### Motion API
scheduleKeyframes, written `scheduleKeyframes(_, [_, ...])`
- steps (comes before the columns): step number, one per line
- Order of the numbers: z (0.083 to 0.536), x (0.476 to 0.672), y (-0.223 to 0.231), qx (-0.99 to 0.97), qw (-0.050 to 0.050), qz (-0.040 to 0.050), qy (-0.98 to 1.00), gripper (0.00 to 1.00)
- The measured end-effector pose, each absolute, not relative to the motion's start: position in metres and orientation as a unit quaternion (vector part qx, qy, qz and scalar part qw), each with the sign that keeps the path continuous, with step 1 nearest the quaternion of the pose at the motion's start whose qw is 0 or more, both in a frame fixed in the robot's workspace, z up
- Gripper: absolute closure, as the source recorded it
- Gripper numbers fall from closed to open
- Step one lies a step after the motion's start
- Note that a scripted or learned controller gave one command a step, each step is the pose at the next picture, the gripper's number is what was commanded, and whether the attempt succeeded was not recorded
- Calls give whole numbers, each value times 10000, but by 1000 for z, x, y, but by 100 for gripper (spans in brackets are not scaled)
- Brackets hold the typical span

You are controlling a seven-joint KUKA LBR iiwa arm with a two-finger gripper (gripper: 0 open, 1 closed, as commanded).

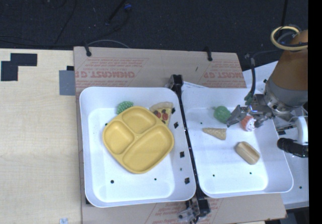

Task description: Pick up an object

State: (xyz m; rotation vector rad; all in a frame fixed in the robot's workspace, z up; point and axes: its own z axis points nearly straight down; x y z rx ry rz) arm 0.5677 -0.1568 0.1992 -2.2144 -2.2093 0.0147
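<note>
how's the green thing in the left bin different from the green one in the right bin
The green leafy piece in the left bin is bumpy, lighter, and partly tucked behind the yellow divided plate. The green round piece in the right bin is smooth, darker, and lies in the open, close to the pincer. Both are small and green, near their bin's far wall.

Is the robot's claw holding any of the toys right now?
It cannot be told. The gripper sits over a small red-and-white toy in the right bin, but whether its fingers grip it is unclear.
</note>
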Motion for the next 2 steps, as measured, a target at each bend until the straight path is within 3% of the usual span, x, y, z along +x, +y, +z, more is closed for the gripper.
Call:
scheduleKeyframes(1, [207,571,-157,-7070,15,8,-7072,0])
scheduleKeyframes(2, [151,578,-150,-7059,37,21,-7083,0])
